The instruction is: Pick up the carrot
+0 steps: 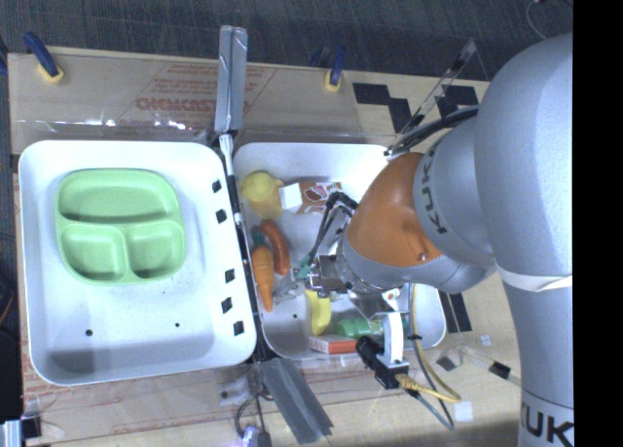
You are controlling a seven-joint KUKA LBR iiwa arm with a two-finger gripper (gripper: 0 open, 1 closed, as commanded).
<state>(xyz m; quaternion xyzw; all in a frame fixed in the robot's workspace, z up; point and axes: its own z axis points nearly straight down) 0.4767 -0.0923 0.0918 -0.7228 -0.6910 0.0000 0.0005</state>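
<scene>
On the left of the desk (117, 85) sits the left bin (58, 338), a shallow white tub holding a pale green divided tray (120, 223) with three compartments, set toward the bin's far left corner. Two blue clamps (44, 57) grip the cardboard-covered far edge of the desk, one at the left corner and one near the middle.

A grey metal bar (232, 80) runs down between the two bins, and a white divider strip with dark square marks separates them.

The right bin (292, 155) holds the clutter. A yellow lemon-like fruit (258, 187) lies near its far left corner, with a small white-and-brown packet (313, 194) just beside it. Below the fruit, against the bin's left wall, lies the carrot (263, 278), orange, lengthwise along the wall, its tip pointing toward the near edge. A shorter red-orange piece (275, 245), shaped like a sausage or pepper, lies touching the carrot's right side. Further right, a yellow banana-like item (319, 311) stands near the bin's near edge, with a green object (352, 326) and a red-and-white box (334, 345) next to it.

The grey arm with its orange band (389, 226) reaches in from the right over the right bin. The hand (321, 275) hangs low in the middle of the bin, right of the carrot and apart from it; whether its fingers are spread or closed I cannot tell.
</scene>
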